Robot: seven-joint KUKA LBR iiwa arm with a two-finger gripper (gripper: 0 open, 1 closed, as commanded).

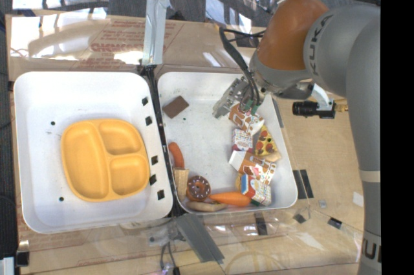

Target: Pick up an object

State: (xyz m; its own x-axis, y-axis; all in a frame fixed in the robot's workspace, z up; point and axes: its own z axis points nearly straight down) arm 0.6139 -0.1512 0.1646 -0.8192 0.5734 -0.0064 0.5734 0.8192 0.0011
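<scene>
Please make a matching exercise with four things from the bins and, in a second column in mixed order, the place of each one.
Things:
1. yellow tray
2. brown square
3. carrot
4. gripper

Places:
A. near edge of the right bin
B. over the far part of the right bin, above the small packets
C. left bin
D. far left part of the right bin, lying alone

Pairs: 1-C, 2-D, 3-A, 4-B

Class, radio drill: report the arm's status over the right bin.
Pincer low in right white bin, by small printed food packets. Brown square block lies apart, untouched. Orange carrot, chocolate donut near front wall.
</scene>
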